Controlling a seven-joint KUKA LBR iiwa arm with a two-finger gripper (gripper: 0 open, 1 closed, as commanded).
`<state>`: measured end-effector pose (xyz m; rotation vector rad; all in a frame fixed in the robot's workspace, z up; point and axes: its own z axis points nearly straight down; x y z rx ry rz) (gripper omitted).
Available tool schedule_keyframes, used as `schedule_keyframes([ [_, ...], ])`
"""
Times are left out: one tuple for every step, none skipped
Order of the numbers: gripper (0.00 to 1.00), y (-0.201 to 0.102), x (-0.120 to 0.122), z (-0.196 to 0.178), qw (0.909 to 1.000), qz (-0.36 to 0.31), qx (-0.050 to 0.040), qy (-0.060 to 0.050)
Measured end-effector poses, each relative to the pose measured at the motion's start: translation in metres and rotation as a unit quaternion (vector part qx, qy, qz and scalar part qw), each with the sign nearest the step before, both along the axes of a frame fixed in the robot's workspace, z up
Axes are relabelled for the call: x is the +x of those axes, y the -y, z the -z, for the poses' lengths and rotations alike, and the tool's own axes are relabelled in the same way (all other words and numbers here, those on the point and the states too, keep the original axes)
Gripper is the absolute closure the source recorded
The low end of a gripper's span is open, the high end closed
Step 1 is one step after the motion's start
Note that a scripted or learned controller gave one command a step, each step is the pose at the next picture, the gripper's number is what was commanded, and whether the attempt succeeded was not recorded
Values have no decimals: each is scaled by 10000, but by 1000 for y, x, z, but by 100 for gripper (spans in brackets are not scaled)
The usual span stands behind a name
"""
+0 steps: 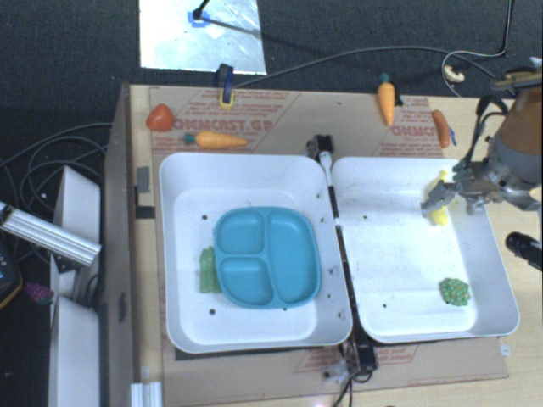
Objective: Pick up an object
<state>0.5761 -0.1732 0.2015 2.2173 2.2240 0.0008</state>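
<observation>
Two shallow white plastic bins sit side by side on a brown cardboard-covered counter (pixel 280 113) printed with faded red lettering. The left bin (pixel 182 227) has smooth, glossy walls with rounded corners and holds a light-blue plate (pixel 267 257), a rounded square moulded into three compartments. Just beside the plate's left edge lies a small pale-green block (pixel 208 270) with a ridged look.

The right bin (pixel 399 312) holds a bumpy green cluster (pixel 455 292), shaped like a little bunch of grapes, near its lower right corner. Near the bin's upper right lies a small yellow object (pixel 439 215), smooth and angular, though too small to make out its form. The grey metallic gripper (pixel 442 198) reaches in from the right and sits right over this yellow object, with another scrap of yellow visible just above it; whether the gripper is spread or closed cannot be told, nor whether it touches the yellow piece.

On the counter behind the bins rest smooth toy vegetables: a tapered orange carrot (pixel 219 141) lying flat, a rounded red-orange piece (pixel 159 118) at the far left, a second carrot (pixel 387 100) with a green top, and a slim orange-red piece (pixel 441 128). A crinkled silvery sheet (pixel 204 24) lies on the dark carpet beyond.
</observation>
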Motion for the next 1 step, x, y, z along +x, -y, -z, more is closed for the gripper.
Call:
schedule_keyframes([
  [100,0,1,-11,10000,-15,-3,14],
])
